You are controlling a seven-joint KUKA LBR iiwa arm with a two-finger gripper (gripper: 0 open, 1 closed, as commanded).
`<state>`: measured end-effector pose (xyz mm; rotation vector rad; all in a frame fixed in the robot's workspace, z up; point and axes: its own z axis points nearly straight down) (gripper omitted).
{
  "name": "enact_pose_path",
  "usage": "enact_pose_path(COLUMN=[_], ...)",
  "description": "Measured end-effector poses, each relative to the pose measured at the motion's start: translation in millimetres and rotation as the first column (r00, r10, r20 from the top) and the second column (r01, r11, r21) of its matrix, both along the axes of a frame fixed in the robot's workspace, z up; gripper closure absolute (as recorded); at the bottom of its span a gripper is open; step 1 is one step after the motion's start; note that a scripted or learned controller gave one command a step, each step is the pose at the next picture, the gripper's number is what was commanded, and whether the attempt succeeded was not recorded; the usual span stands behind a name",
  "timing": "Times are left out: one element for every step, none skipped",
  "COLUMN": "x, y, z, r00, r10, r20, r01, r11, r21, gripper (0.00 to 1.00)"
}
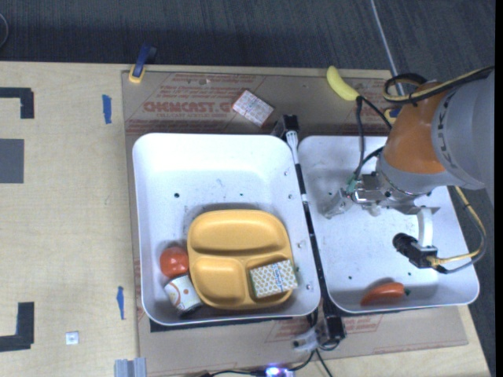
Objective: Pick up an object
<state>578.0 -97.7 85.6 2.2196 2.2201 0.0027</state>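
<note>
Reading "CHEMCAST" on the brown board [196, 104], you see the pincer [339, 203] low in the right bin [393, 297]; you cannot tell its state.

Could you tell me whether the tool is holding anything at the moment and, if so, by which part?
It cannot be told: the tool is low over the right-hand shallow white bin, and nothing shows clearly in its grip.
</note>
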Motion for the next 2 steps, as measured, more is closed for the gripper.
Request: enact_pose_path(x=[-3.2,4.7], y=[4.6,5.2], z=[0.0,-0.2], r00=[1.0,1.0], r10=[-0.001,0.0], r20=[-0.001,0.0], r01=[0.001,0.0], r11=[1.0,1.0], r21=[0.0,-0.001], gripper=[0.0,0.0])
